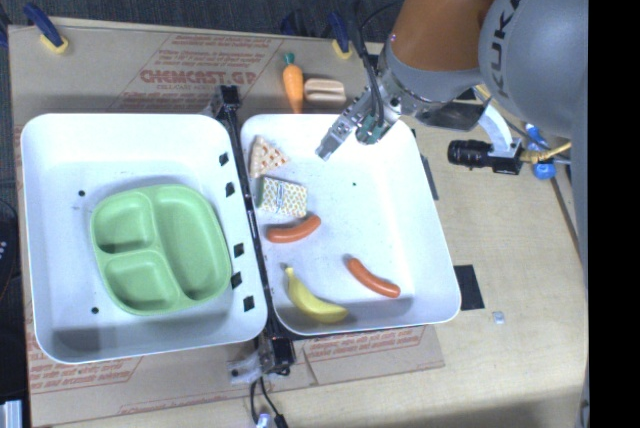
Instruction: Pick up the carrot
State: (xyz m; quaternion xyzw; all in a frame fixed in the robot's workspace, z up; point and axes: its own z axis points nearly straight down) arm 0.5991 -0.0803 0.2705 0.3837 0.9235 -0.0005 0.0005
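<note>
The carrot (291,84), orange with a green top, lies on the cardboard just behind the right bin's (425,216) back rim, outside both bins. My gripper (350,134) hangs over the back part of the right bin, to the right of the carrot and a little nearer the camera. It is open, with nothing between its fingers. The grey arm with its orange band reaches in from the upper right.
A tan block (323,92) lies right beside the carrot. The right bin holds a pizza slice (266,156), a sandwich piece (283,198), two sausages (292,229) (373,277) and a banana (312,299). A green divided plate (158,246) sits in the left bin (45,166).
</note>
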